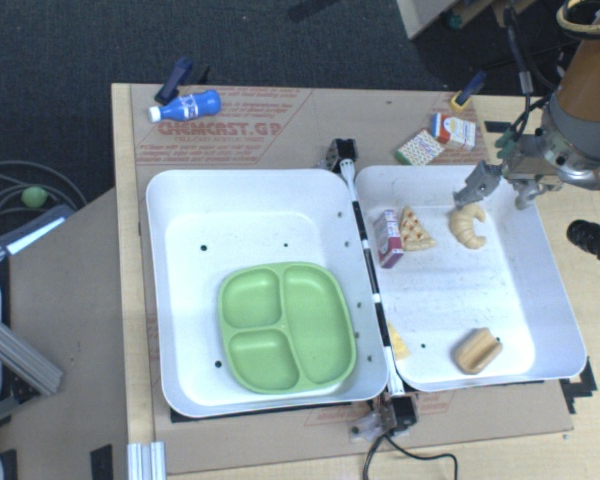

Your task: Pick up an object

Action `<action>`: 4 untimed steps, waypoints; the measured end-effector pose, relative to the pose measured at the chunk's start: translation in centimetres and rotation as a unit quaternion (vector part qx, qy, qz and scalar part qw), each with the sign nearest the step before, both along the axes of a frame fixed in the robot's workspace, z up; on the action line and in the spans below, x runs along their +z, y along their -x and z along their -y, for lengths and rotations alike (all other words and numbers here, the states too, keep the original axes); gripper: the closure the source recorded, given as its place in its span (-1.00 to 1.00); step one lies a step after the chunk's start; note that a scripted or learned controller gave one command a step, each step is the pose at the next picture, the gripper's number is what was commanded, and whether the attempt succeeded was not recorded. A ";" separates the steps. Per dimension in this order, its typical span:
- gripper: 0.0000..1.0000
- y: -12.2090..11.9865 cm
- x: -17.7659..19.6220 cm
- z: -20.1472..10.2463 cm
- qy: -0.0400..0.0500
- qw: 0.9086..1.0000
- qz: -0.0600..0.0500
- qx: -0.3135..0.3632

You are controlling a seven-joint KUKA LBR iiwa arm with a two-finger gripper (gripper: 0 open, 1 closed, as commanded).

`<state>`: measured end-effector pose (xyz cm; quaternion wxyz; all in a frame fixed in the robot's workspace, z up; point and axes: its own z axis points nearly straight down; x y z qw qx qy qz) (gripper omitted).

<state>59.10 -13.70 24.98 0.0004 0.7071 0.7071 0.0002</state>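
Croissant (468,226): small, tan, crescent-shaped, lying flat near the far edge of the right bin (540,298), its long axis running roughly toward and away from the camera, and the curve opening toward the right. Gripper (500,183) hangs just above and beside it, fingers spread apart with nothing between them. Same bin also holds a pizza slice (414,229), a red carton (388,239) and a bread roll (477,350); green divided plate (285,326) sits in the left bin (180,268).
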 end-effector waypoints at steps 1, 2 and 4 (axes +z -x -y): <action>-1.00 -2.7 -6.3 -3.8 -0.001 1.000 -0.001 0.000; -1.00 -4.4 -12.7 -3.6 -0.001 1.000 -0.002 0.000; 1.00 -5.2 -15.5 -4.5 0.000 1.000 0.000 0.000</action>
